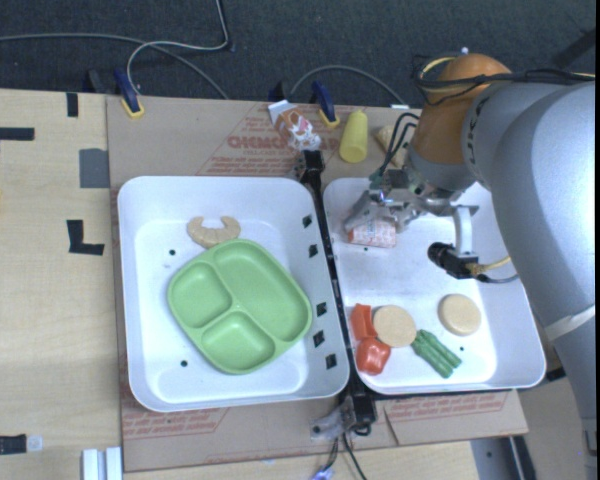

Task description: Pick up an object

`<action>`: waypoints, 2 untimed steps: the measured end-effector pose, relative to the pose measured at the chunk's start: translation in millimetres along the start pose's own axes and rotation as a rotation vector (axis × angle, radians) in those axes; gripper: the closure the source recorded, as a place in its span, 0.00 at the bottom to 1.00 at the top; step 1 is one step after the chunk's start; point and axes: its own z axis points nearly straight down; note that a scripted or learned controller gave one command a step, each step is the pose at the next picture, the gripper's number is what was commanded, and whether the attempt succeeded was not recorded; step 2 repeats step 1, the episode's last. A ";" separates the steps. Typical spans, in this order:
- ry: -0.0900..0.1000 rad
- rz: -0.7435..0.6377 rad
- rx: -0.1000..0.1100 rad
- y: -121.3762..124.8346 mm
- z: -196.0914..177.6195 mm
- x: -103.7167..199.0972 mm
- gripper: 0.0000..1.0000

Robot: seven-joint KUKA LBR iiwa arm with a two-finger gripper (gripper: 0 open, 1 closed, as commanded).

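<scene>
Lying just under the jaws [380, 206], carton [372, 233]

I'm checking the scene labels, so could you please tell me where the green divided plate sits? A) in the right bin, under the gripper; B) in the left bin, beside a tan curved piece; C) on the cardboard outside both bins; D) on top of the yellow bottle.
B: the green divided plate lies inside the left bin, just below the tan curved piece.
</scene>
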 end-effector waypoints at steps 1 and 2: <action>0.001 0.002 0.003 -42.0 -89.0 74.1 1.00; 0.001 0.002 0.003 -42.0 -89.0 74.1 1.00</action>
